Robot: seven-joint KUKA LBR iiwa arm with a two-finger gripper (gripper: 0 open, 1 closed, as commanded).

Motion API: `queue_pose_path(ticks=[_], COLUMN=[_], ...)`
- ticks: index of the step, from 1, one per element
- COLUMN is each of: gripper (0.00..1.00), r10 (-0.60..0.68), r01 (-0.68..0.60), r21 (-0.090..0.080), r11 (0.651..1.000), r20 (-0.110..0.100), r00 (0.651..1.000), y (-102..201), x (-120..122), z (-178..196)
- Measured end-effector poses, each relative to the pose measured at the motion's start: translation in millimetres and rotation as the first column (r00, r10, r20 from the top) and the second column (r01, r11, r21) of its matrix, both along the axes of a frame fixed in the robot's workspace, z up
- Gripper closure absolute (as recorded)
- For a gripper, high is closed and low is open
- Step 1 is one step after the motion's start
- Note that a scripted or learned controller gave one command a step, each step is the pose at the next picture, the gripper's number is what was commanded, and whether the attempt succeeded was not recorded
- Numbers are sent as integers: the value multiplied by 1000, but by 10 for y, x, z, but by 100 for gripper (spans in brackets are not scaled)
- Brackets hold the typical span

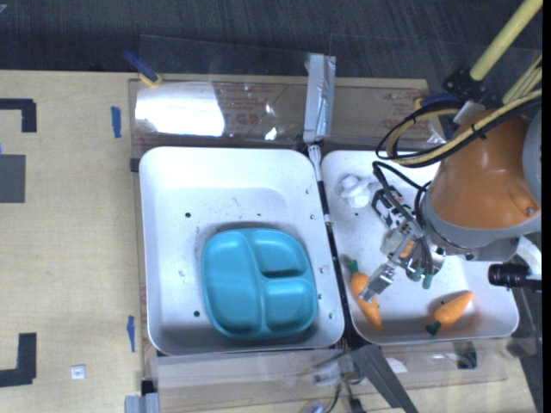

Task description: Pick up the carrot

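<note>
plate (pixel 258 282) in left bin (pixel 172 188), carrots (pixel 365 298) right

You see two shallow white plastic bins: the left bin (pixel 172 188) carries a turquoise divided plate (pixel 258 280), the right bin (pixel 495 317) two orange carrots with green tops, one near the divider (pixel 368 310), the other further right (pixel 454 306), and a small white lump (pixel 352 188). Your arm's band (pixel 486 175) is orange over grey, with black and yellow cables (pixel 430 136). The tabletop (pixel 65 248) is pale wood with black and blue tape marks.
</note>
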State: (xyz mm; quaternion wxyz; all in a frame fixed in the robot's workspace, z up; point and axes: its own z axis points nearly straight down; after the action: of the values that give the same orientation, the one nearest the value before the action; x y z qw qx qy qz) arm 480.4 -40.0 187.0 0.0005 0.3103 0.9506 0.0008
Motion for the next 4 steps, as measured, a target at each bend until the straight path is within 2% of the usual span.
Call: queue_pose_path(ticks=[1,2,3,4], gripper=[0,0,0,100], r10=[60,265,55,55], r01=[-60,-265,-55,-55], r21=[-2,-2,-2,-3], r11=[998,964,999,999], r20=[1,2,6,17], r00=[998,964,998,998], y=[-342,-539,-565,-558], x=[-5,2,495,523], z=[-25,-996,-994,-867])
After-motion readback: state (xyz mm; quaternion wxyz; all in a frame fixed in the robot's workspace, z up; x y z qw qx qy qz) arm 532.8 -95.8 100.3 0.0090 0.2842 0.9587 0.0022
